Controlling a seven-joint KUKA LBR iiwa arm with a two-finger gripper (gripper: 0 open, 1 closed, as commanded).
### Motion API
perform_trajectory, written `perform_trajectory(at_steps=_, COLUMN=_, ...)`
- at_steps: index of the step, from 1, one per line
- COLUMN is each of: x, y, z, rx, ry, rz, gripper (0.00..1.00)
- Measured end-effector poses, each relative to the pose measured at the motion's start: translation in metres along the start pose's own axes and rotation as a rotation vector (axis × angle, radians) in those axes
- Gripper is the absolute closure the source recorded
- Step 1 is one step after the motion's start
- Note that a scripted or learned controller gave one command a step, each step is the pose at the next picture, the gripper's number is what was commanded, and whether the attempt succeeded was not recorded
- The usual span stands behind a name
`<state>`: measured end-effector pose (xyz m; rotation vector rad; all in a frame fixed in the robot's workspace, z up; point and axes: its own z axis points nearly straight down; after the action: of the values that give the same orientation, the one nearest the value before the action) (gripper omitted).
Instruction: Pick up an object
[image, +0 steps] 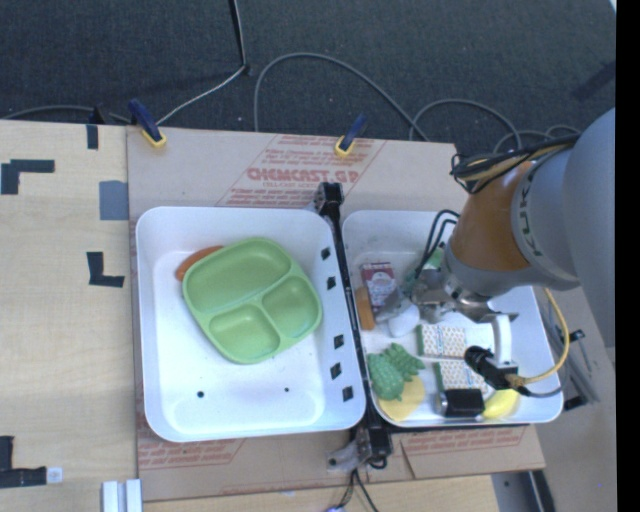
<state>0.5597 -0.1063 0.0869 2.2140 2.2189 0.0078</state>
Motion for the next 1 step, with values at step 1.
perform_trajectory(at_steps=1, x=0.007, y=0.0785, z=0.0018, rx=0.004, ry=0.001, rz=0.0, gripper=0.0)
